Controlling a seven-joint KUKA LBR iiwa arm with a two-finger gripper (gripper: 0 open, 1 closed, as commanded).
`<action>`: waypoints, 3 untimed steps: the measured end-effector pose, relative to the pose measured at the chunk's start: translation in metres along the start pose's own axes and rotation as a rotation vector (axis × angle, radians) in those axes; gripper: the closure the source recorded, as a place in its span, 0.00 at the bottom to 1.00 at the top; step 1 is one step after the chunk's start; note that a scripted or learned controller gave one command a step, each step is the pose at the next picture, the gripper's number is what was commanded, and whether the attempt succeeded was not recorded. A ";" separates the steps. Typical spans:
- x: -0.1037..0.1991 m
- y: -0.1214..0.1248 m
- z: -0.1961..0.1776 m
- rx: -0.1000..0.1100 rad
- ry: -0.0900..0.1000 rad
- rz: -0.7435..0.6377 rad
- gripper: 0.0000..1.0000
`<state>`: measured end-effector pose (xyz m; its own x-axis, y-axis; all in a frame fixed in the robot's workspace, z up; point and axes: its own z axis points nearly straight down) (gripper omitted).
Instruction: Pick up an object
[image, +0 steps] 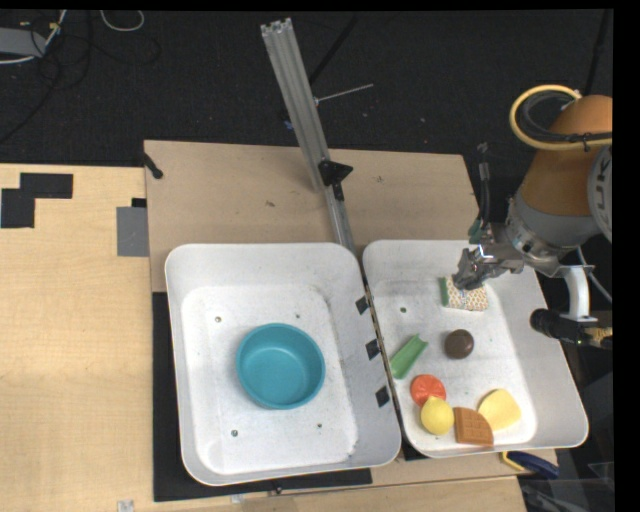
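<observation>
My gripper (472, 276) hangs over the far part of the right bin (560, 425), directly above a speckled white block with a green edge (466, 297), and seems to touch its top. Nearer in the same bin lie a brown ball (459, 344), a green piece (407, 355), a red-orange tomato-like piece (427, 388), a yellow ball (436, 416), an orange-brown wedge (473, 427) and a pale yellow piece (500, 408). Whether anything sits between the gripper's tips is hidden.
A teal bowl (281, 365) stands in the left bin (200, 290). A slanted metal rail (305, 110) runs down to the seam between the bins. The arm's orange band (560, 180) and grey wrist fill the right side above the bin.
</observation>
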<state>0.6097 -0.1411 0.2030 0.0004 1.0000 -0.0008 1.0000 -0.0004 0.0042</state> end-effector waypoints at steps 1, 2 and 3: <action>0.056 -0.001 -0.013 0.004 0.002 -0.004 1.00; 0.110 0.011 -0.008 0.005 0.002 -0.004 1.00; 0.152 0.011 -0.012 0.005 0.002 -0.003 1.00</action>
<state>0.6210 0.0110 0.2153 -0.0024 1.0000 0.0008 1.0000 0.0024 -0.0005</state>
